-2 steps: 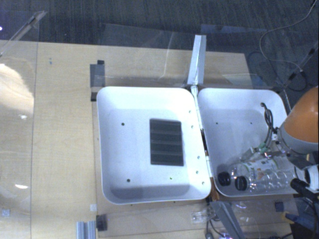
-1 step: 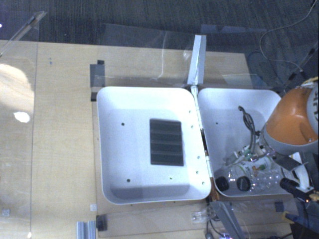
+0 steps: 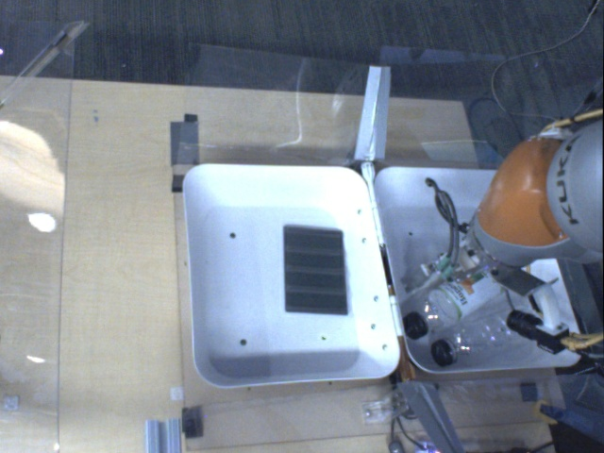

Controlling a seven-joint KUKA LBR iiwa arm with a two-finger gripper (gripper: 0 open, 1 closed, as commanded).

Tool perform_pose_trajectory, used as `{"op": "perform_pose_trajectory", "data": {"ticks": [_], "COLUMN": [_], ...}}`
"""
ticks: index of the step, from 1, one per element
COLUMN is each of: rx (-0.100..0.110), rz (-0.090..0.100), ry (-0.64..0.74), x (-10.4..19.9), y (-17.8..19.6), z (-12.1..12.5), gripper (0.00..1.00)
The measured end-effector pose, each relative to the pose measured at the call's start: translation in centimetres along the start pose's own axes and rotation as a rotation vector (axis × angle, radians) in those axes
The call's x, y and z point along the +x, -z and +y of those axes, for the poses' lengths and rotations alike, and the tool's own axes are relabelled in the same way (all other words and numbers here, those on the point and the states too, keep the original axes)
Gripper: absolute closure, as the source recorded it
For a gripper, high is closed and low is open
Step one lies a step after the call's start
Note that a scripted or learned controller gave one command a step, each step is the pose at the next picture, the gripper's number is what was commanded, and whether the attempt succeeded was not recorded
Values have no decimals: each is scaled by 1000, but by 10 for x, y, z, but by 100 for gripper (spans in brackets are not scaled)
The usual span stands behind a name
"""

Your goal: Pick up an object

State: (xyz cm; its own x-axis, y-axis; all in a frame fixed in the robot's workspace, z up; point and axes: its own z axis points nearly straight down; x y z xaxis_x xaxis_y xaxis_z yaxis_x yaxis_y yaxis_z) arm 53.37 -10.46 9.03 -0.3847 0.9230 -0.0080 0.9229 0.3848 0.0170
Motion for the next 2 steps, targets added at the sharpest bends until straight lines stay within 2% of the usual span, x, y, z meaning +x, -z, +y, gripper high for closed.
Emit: {"op": "perform_pose_trajectory", "data": {"ticks": [1, 2], "rx": [3, 8], "rz": [1, 1], "ry": [-75, -113], "x": [-5, -79], "y": [-2, 3], "z": [50, -28], "gripper": [0, 0]}}
